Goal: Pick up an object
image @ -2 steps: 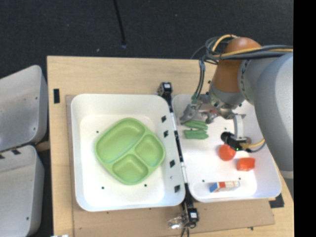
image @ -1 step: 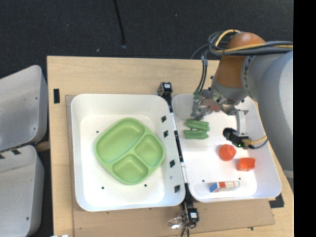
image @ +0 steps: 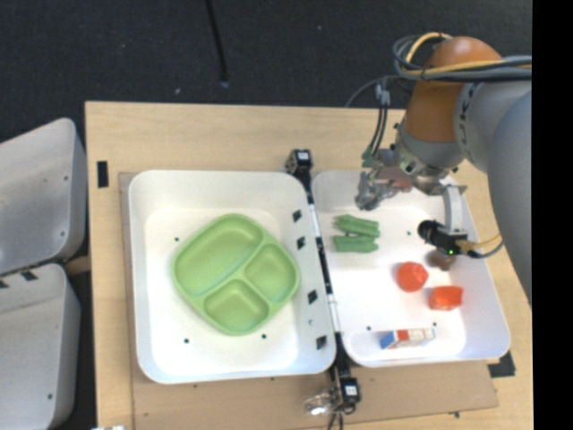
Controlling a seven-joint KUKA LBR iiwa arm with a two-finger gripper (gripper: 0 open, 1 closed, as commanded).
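Note:
My gripper (image: pixel 369 197) hangs over the far left part of the right bin (image: pixel 479 330), just above the green bean pods. Two green pods (image: pixel 355 235) lie side by side below it. A round orange-red piece (image: pixel 412 276) and an orange block (image: pixel 446 297) sit lower right of the pods. A small white, blue and red packet (image: pixel 405 338) lies near the bin's front edge. Nothing shows between the fingers.
The left bin (image: pixel 152 330) holds a green divided plate (image: pixel 235 273) with three compartments. A ridge with black clips (image: pixel 315 267) separates the two bins. Wooden bench (image: pixel 107 141) surrounds them.

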